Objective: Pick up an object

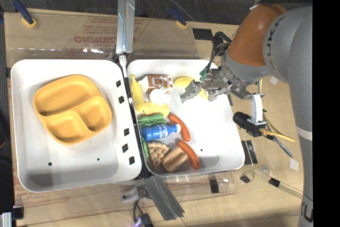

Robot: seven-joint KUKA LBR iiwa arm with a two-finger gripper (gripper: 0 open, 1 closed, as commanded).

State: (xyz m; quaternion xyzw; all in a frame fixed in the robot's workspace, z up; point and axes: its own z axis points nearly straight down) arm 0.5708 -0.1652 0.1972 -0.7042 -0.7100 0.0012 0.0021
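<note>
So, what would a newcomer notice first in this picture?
Probably the yellow divided tray, lying alone in the left bin. Next, the heap of toy food along the left side of the right bin, with a blue bottle among it, and the gripper above that bin's upper part.

Toy foods [159, 130] heaped along right bin's [223, 135] left wall, blue bottle [158, 132] lying flat

- Left bin [21, 114]: smooth white plastic, slight sheen.
- Yellow tray [71, 108]: smooth matt plastic.
- Blue bottle [158, 132]: glossy plastic.
- Bench [154, 26]: brown printed cardboard, matt.
</note>
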